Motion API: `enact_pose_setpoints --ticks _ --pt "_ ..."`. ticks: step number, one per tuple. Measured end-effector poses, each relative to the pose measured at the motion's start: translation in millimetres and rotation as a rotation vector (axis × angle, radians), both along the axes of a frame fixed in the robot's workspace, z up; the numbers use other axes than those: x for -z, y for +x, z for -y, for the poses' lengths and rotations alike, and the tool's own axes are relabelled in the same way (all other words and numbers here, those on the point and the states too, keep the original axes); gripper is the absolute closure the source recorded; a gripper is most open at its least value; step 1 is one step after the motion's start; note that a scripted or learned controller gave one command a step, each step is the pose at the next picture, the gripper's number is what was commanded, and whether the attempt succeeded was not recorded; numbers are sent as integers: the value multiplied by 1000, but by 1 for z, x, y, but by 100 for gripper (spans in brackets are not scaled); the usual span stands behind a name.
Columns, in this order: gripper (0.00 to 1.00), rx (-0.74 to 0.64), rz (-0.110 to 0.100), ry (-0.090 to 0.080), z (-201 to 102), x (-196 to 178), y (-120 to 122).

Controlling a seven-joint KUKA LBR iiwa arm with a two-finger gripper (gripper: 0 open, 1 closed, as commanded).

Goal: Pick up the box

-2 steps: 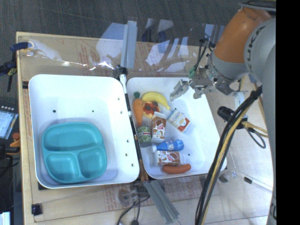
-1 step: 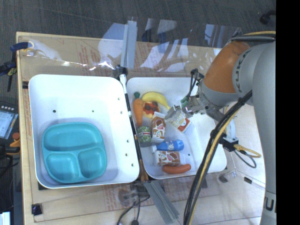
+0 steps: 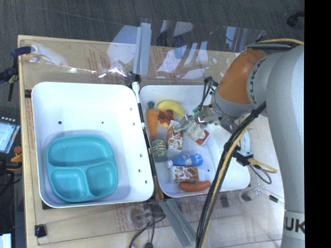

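Observation:
In the right bin [image 3: 235, 177], my gripper [image 3: 192, 120] hangs low over the pile of toy food, reaching in from the right. Directly under and touching it lies a small white box with a red corner [image 3: 198, 134], tilted. Just to its left stands a white and red carton [image 3: 175, 138]. Another flat box with a printed label [image 3: 185, 173] lies near the bin's front. Whether the small box is gripped cannot be seen.
Around the boxes lie a banana [image 3: 170, 107], a carrot [image 3: 152, 124], a green item [image 3: 159, 148], a blue bottle [image 3: 189, 160] and a sausage [image 3: 195, 185]. The left bin [image 3: 77, 102] holds a teal divided tray [image 3: 81, 167]. Black cables [image 3: 227, 154] cross the right bin's edge.

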State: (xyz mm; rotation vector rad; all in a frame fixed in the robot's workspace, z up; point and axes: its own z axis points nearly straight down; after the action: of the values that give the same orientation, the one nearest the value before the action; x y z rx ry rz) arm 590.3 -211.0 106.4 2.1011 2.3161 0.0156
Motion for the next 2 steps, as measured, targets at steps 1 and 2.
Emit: enact_pose_setpoints --ticks 1,2 --pt "0 10 6 -5 3 -1 53" --pt "0 -174 -15 -1 -49 14 33"
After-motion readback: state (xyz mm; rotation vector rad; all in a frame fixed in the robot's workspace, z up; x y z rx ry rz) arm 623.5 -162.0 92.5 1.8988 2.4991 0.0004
